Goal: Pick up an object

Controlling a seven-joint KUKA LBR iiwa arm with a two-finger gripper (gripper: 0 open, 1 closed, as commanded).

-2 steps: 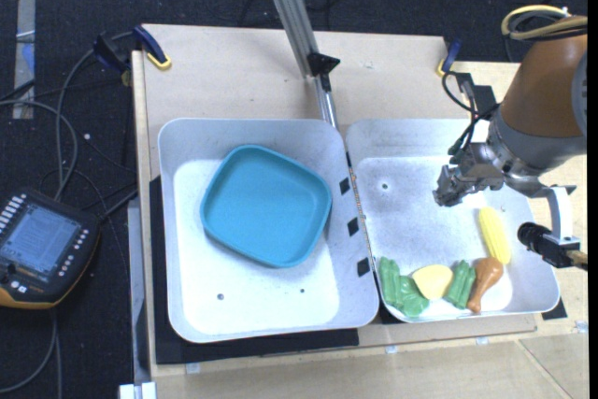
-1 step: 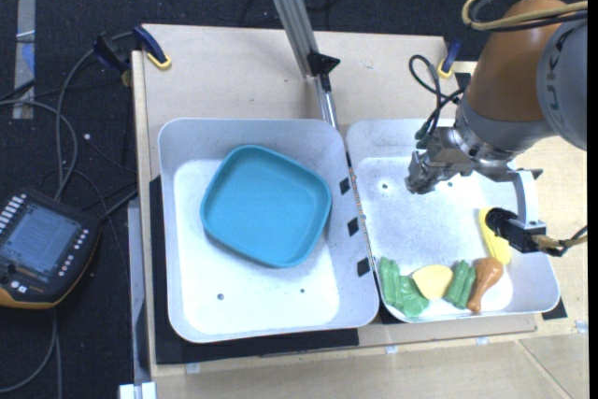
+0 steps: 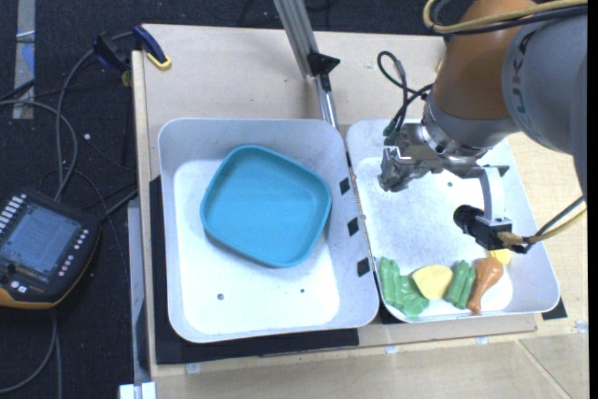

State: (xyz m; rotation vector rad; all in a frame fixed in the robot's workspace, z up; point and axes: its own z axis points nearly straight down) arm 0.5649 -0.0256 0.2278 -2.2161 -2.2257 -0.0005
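I see my grey two-finger gripper up over the bare top part of the right shallow white bin, and I cannot tell its state. The small toy foods, like the round yellow plastic piece, lie along the bottom edge, well apart. Nothing is picked up yet

**Even overhead light, soft focus**

Bright, diffuse light falls from above. The two shallow white plastic bins glare nearly to washout, and the square blue plastic plate casts a faint shadow. The dark carpeted floor stays dim. Detail is slightly soft and grainy throughout.
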